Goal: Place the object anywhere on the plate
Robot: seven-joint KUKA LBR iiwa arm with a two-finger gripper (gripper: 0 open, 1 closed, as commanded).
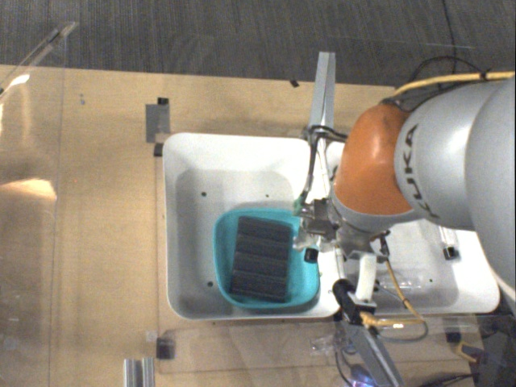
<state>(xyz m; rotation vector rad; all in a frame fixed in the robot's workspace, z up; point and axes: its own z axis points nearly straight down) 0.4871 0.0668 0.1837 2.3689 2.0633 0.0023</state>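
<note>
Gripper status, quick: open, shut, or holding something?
Gripper: cannot be told; it sits at the right edge of the teal plate, where the dark ridged block lies.

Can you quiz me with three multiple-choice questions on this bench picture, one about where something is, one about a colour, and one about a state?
1. Where is the plate?
A. In the left bin
B. In the right bin
C. On the floor

2. What colour is the plate?
A. Red
B. Teal
C. Yellow

3. How does the dark ridged object stand to the plate?
A. It lies on the plate
B. It leans on the bin wall
C. It hangs in the air above the bench

Answers: 1 A, the plate sits inside the left bin. 2 B, its rim is teal. 3 A, teal shows around the object's edges.
</note>
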